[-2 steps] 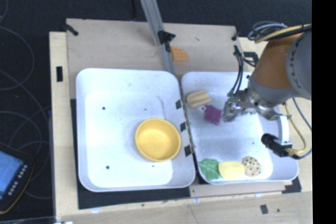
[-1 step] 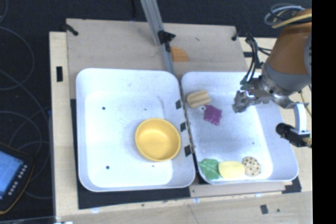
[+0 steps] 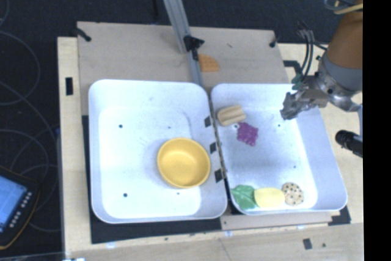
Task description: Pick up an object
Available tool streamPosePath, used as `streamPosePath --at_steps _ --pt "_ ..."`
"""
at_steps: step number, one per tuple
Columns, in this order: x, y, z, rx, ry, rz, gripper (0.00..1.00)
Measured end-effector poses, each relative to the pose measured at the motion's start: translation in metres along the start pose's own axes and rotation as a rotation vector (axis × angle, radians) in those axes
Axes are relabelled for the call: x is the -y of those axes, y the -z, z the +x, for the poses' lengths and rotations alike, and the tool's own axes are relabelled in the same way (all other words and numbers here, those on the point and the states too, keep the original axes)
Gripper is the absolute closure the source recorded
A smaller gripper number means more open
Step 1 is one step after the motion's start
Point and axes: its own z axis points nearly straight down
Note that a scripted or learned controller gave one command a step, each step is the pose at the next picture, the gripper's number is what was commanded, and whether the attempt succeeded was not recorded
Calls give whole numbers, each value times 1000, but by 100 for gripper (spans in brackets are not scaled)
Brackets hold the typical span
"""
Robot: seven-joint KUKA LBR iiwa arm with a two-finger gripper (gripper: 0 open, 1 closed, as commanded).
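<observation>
Over the right white bin's (image 3: 317, 150) far corner, dark two-finger gripper (image 3: 292, 108) hovering, nothing between them; spread or pressed together, cannot tell. Below and left, ragged purple block (image 3: 247, 133) and tan oblong block (image 3: 231, 115), both unlifted. Judged: reaching stage, grasp remaining.

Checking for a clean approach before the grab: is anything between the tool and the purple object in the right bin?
Nothing visible. The tool hangs over the right bin's upper right; bare white floor lies between it and the purple object. The tan block sits beside the object, off that line.
</observation>
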Motion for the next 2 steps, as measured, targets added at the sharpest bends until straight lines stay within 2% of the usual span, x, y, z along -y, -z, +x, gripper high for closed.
streamPosePath --at_steps 1,2 --pt "6 4 56 -4 4 6 100" --pt "13 -2 98 -2 3 7 100"
